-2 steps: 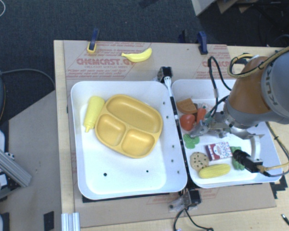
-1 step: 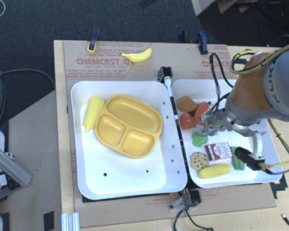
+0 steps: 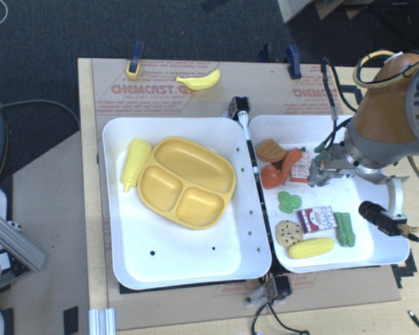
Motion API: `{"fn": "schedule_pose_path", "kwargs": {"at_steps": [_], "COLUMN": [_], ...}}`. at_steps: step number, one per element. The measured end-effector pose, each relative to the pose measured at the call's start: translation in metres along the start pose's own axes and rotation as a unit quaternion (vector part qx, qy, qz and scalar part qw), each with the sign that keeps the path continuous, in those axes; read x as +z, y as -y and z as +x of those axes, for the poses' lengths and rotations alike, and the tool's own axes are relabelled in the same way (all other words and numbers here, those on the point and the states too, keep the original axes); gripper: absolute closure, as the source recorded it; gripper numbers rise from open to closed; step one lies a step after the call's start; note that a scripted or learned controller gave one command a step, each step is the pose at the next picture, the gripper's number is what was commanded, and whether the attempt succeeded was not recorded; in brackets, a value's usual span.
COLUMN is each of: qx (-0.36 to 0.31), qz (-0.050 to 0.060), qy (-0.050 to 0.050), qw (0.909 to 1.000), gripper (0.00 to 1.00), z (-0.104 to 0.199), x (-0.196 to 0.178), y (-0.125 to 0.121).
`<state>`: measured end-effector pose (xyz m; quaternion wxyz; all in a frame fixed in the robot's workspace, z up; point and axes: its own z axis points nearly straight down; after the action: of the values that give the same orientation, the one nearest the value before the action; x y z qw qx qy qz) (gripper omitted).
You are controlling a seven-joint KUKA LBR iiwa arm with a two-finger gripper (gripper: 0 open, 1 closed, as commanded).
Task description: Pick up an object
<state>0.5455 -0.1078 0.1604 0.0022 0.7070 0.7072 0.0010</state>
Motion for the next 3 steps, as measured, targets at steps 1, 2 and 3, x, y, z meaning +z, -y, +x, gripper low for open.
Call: {"fn": "schedule_pose_path", "kwargs": {"at_steps": [1, 2, 3], "qx": [-0.001, -0.001, -0.003], "qz": [-0.001, 0.0, 0.0], "qy": [0.0, 0.0, -0.001], "qw": [1.0, 1.0, 1.0], "gripper": [1.0, 1.0, 1.0], "z": [0.006, 0.006, 0.056], "x": [-0.045, -0.066, -0.074], "y": [-0.001, -0.002, -0.028]}}
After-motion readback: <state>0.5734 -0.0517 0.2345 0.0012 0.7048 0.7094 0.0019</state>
